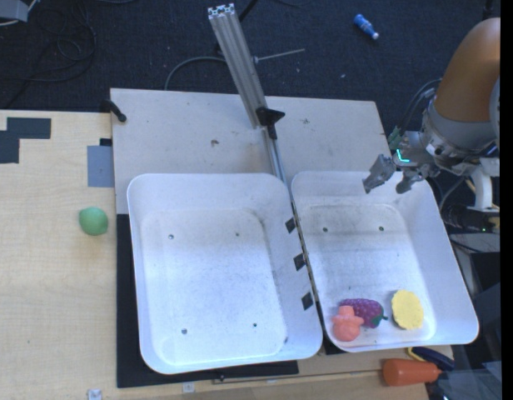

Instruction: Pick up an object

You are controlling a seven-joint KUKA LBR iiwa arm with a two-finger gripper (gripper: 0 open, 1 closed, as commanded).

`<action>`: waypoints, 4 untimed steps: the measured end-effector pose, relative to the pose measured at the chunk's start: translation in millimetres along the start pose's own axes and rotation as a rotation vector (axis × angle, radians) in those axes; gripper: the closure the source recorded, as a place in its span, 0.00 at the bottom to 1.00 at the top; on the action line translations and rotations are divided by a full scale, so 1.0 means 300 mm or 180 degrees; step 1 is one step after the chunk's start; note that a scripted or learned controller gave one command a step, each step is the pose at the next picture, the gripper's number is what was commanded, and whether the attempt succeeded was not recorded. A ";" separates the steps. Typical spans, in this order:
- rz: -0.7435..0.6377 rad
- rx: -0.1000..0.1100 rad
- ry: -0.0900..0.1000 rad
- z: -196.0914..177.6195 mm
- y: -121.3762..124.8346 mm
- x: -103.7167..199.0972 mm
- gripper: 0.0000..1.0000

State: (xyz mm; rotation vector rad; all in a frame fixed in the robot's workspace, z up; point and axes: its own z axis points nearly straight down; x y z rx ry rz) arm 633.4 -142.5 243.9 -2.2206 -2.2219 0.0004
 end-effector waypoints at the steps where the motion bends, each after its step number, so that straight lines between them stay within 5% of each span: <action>1: 0.0000 0.0000 0.0000 0.000 0.000 0.000 0.00; 4: -0.0001 0.0014 0.0002 0.510 -0.013 0.018 0.00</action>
